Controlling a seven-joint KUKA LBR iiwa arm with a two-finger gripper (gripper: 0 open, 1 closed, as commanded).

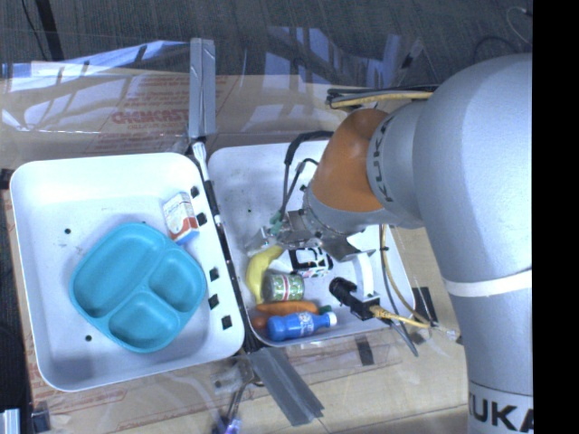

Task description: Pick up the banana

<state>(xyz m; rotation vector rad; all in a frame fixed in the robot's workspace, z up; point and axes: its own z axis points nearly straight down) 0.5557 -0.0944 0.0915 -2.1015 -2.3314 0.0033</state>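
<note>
Reaching the banana (pixel 261 266) well means coming down along its curve in the right bin (pixel 237 174), where it lies just beside the green can (pixel 285 287). The gripper (pixel 291 233) seems to hang just above it — its state I cannot tell. The can, carrot (pixel 282 307) and blue bottle (pixel 298 325) crowd the near side — little room for error.

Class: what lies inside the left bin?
The left bin holds a blue divided tray and a small orange-and-white container beside it. Anything under the tray is covered.
</note>
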